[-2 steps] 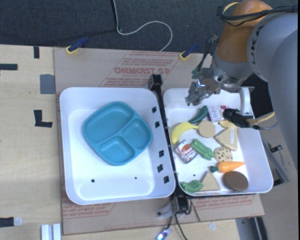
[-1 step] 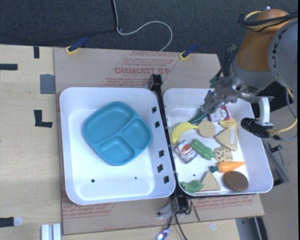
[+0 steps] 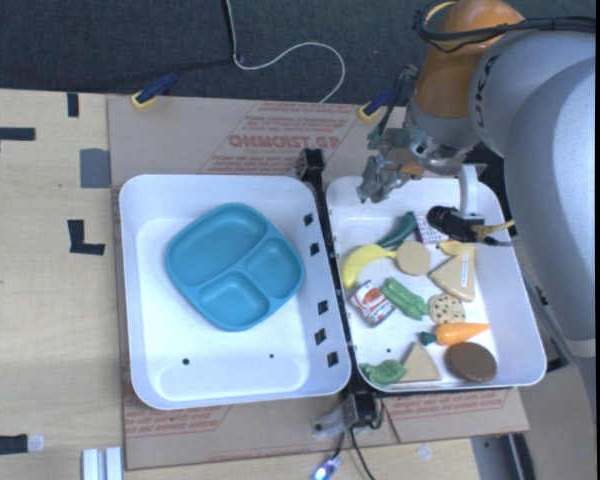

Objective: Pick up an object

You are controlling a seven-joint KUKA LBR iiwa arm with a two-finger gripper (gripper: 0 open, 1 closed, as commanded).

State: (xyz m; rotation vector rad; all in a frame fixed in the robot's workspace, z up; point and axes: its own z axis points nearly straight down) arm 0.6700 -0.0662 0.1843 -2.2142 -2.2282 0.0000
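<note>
**Operator:** Over the right bin [image 3: 515, 313], near its back left corner, was where I had the gripper [image 3: 372, 188]. It hung above bare white floor, with the toy food heaped just in front of it and toward the middle.

**Colleague:** Which piece would you have gone for?

**Operator:** The banana [image 3: 365, 260] looked the likeliest to me, lying against the dividing wall beside the green pepper [image 3: 397, 231]. I judged it to be light hollow plastic, stiff and rather slick, so I'd have pinched it across the thick middle of the curve, not at the tapering end.

**Colleague:** And the others?

**Operator:** The carrot [image 3: 458, 334] and the brown round piece [image 3: 472, 361] lay at the front, the cookie [image 3: 446, 308] between them and the pile. All were small, light and probably hard; crowded as they were, a neighbour could easily be nudged aside.

**Colleague:** How were the fingers set?

**Operator:** They pointed down as a dark cluster, and I could not tell whether they were spread or pressed together. I saw nothing between them. The blue plate [image 3: 235, 265] sat alone in the left bin [image 3: 140, 268].
</note>
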